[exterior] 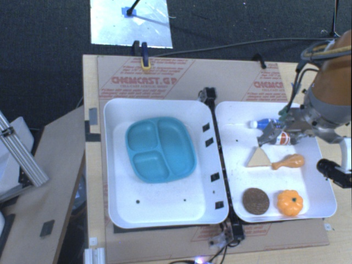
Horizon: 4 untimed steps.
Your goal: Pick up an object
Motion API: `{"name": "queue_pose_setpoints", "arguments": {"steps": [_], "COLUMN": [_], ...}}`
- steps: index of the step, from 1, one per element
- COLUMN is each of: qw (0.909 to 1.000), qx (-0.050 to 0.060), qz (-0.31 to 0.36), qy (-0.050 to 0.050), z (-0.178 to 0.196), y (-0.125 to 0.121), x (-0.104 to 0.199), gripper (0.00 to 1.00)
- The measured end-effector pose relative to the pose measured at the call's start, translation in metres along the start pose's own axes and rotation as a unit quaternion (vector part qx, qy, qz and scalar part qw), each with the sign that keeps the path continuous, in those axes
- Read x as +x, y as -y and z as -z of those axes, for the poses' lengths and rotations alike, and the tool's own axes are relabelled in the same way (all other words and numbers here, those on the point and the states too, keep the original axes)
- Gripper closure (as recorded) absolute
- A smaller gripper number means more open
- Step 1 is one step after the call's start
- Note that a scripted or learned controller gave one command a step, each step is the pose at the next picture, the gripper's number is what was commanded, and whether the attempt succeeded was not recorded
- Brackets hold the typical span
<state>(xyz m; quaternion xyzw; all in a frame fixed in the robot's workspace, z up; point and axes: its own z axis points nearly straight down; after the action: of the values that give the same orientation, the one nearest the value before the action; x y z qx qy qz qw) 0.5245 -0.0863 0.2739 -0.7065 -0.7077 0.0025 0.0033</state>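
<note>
Right now I'm mid-approach: my tool (273,135) hangs low in the right bin (236,164), directly over the bottle (263,124) at its twelve o'clock edge. Jaw state I cannot tell. Next I should centre on it, descend, then close.

arm (329,95): grey body | orange band above wrist | black cables alongside

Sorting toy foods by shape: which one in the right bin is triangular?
The tan wedge, flat-sided and pointed; the cookie and pumpkin are round.
</note>
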Motion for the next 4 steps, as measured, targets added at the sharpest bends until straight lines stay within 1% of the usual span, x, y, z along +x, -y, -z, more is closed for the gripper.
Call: {"name": "queue_pose_setpoints", "arguments": {"steps": [1,2,3,4], "qw": [1.0,1.0,1.0,1.0], "qx": [-0.005,-0.003,-0.003,-0.003], "qz": [0.001,-0.001,-0.001,0.0], "qy": [0.001,0.0,0.0,0.0], "z": [0.005,-0.056,-0.108,-0.15], "y": [-0.002,-0.001,-0.006,-0.006], "x": [0.0,-0.005,-0.015,-0.018], "gripper": [0.0,0.0,0.0,0.0]}}
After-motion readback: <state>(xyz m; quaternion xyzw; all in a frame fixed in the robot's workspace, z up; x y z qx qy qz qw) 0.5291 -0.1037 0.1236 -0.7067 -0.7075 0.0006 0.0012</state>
